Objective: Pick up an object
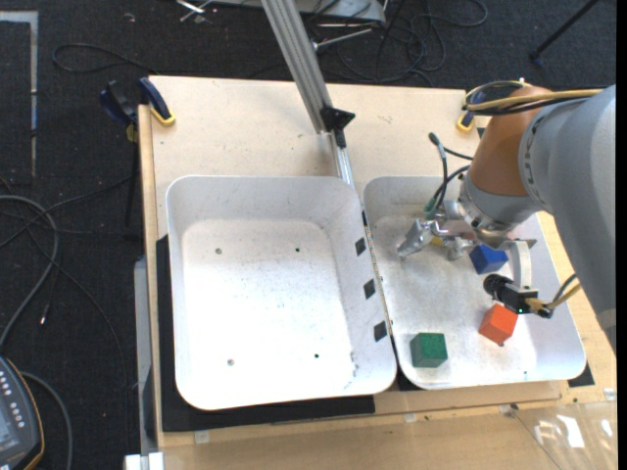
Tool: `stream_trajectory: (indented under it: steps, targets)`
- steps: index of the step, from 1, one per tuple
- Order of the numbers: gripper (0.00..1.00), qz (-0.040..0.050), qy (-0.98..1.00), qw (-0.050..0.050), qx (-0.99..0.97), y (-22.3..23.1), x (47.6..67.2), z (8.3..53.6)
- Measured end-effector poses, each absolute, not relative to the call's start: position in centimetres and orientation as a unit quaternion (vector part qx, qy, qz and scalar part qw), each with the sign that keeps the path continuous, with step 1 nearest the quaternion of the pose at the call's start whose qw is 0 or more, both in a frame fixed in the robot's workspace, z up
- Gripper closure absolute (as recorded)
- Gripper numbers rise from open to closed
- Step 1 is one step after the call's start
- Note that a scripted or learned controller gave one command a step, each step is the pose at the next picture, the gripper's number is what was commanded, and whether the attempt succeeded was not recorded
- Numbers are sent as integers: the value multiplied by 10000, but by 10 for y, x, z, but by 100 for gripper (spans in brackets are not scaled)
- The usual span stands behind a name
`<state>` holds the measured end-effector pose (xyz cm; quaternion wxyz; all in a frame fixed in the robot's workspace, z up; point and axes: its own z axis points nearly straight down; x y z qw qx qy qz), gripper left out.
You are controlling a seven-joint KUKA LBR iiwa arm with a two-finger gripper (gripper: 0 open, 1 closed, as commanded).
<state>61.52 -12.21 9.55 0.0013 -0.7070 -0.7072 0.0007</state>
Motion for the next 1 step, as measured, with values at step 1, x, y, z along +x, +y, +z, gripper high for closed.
stream_trajectory:
  steps: [1]
  targets:
    - [0,116,-7055,117,-7085,-104,656,92]
